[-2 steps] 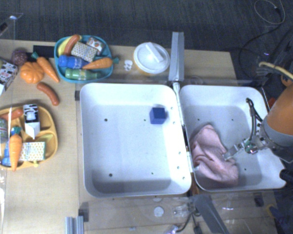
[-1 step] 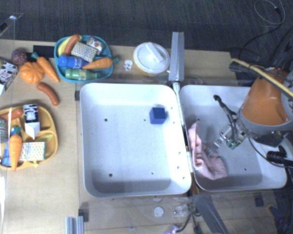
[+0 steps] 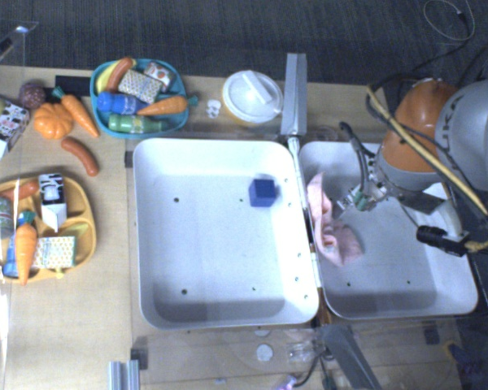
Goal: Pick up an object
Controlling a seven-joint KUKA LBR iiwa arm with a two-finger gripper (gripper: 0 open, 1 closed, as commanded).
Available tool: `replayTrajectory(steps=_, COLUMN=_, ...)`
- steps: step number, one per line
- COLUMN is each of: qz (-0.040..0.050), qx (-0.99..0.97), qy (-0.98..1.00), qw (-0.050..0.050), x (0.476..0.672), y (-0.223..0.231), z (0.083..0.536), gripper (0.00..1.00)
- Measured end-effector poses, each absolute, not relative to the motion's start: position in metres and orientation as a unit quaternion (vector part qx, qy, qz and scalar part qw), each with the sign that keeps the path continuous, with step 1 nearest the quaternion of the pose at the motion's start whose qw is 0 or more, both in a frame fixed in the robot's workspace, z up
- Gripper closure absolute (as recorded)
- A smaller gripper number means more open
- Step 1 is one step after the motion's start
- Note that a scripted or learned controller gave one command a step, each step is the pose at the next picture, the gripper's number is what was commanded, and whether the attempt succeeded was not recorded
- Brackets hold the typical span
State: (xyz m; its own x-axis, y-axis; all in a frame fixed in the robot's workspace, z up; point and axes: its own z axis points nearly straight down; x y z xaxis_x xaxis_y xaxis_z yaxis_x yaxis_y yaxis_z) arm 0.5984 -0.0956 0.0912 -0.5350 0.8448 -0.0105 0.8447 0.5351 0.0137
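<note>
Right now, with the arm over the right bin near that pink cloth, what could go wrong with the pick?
The pink cloth lies bunched against the right bin's left wall, so the gripper may strike the wall or pinch only a fold that slips free. The cloth is soft and may sag or drag out of the grasp on lifting. The blue cube sits in the left bin, so aiming there means crossing the divider.

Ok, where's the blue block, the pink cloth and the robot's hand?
Blue block (image 3: 263, 192): camera view, middle of its top, in the left bin.
Pink cloth (image 3: 332, 230): camera view, middle of the crumpled cloth, by the right bin's left wall.
Hand (image 3: 359, 199): camera view, at its tip, beside the cloth.
</note>
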Motion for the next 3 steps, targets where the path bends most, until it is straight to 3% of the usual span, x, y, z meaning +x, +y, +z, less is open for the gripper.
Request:
replayTrajectory(steps=1, qz=0.0055, qx=0.481, qy=0.877, qw=0.01, x=0.601, y=-0.094, z=0.103, gripper=1.0)
replayTrajectory(steps=2, qz=0.0051, qx=0.481, qy=0.877, qw=0.01, x=0.601, y=-0.095, z=0.103, gripper=0.0)
replayTrajectory(steps=3, qz=0.0043, qx=0.472, qy=0.882, qw=0.009, x=0.574, y=-0.109, z=0.093, gripper=0.0)
